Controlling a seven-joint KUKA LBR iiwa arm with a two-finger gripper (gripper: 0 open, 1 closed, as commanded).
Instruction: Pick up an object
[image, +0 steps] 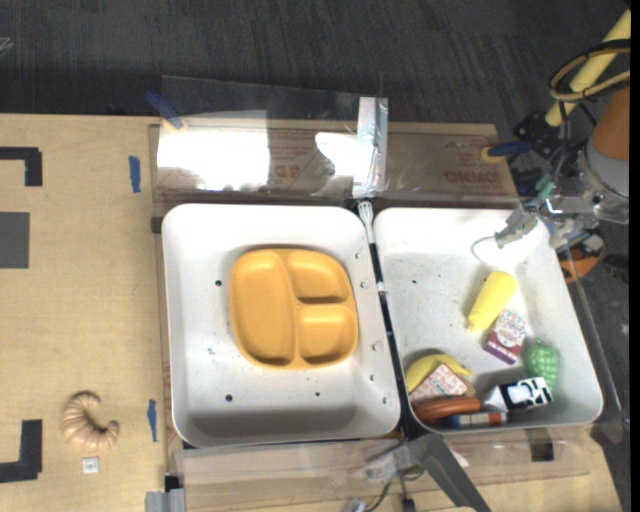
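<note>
Yellow corn (491, 299) below hand (535, 228)

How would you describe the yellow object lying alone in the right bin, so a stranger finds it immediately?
Look in the right bin, the one without the divided tray. In its upper half lies a yellow corn-like piece, tilted, above the clutter along the bottom edge. It is plain, smooth and the tallest yellow item.

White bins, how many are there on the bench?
2. The left white bin holds a yellow divided plate. The right white bin beside it holds small toys; no further bin is visible.
</note>
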